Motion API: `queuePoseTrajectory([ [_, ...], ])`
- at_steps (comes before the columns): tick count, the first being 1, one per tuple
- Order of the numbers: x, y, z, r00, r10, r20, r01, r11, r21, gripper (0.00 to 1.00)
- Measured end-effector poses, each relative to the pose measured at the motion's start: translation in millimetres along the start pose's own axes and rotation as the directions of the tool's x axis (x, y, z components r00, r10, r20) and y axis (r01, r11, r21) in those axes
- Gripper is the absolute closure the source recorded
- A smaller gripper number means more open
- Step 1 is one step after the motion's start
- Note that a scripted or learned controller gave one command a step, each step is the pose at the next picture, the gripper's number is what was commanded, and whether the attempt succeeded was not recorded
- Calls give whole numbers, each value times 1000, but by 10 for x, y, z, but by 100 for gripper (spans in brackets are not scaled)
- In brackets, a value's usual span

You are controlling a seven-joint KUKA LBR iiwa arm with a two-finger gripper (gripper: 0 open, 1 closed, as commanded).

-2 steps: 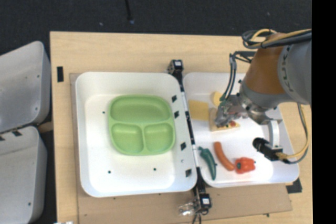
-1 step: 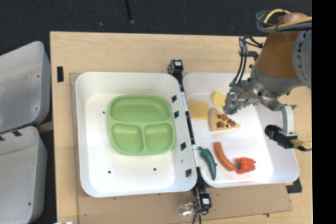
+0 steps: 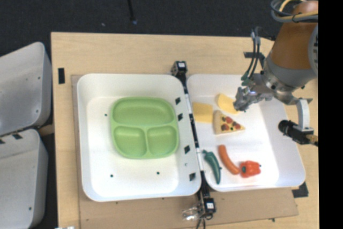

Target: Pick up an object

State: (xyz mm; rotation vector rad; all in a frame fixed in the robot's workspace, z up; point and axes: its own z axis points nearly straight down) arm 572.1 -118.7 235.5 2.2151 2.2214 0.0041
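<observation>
Six pieces in the right bin (image 3: 278, 166), is that the count?

Correct. You see one yellow wedge (image 3: 225, 102), one flat yellow slab (image 3: 202, 112), one pizza slice (image 3: 228, 124), one green pepper (image 3: 213, 165), one orange sausage (image 3: 229, 160) and one red pepper (image 3: 250, 169). In the left bin (image 3: 96, 169) you count one green divided plate (image 3: 143, 127).

Where does the wedge lie relative to the pincer?

You find the gripper (image 3: 242, 100) low over the right bin's far half. The yellow wedge lies just to its left in the camera view, with its right edge meeting the gripper's tip. You cannot tell whether the two touch. The slab lies left of the wedge, and the pizza slice lies nearer the camera, close under both.

Is the pincer released or clenched?

You cannot tell from this view. No piece is seen held in it, and all six rest on the bin floor.
</observation>
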Motion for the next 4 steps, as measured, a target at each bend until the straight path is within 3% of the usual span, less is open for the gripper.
queuePoseTrajectory([
  [2, 1046, 136, -192, 1000, -4, -2, 4, 1000, 4, 100],
  [4, 1981, 354, 31, 1000, -3, -1, 3, 1000, 3, 100],
])
